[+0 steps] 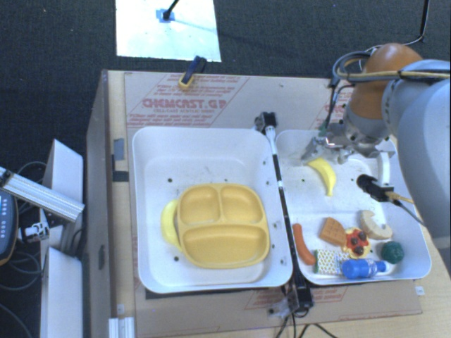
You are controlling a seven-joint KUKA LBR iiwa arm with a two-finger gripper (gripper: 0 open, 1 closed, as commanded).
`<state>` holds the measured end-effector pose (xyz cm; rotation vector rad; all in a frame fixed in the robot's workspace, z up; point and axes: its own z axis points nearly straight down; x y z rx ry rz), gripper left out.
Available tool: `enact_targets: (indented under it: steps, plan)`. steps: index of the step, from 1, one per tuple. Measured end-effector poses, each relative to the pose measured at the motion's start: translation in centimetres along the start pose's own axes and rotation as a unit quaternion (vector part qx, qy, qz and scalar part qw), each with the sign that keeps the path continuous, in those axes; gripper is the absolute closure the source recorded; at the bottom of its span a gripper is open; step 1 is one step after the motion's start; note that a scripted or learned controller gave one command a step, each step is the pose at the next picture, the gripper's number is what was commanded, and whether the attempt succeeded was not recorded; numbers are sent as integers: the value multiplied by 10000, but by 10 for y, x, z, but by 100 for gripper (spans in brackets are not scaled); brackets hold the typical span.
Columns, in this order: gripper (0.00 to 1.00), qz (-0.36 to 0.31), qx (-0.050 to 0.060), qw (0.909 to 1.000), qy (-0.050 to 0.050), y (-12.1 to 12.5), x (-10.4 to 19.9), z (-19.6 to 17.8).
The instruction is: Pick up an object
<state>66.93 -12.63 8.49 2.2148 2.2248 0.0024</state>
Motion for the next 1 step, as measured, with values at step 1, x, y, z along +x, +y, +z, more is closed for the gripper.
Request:
enact_targets:
  steps: [1]
  plan:
    - [100, -18, -16, 10000, -12, 1, -1, -11]
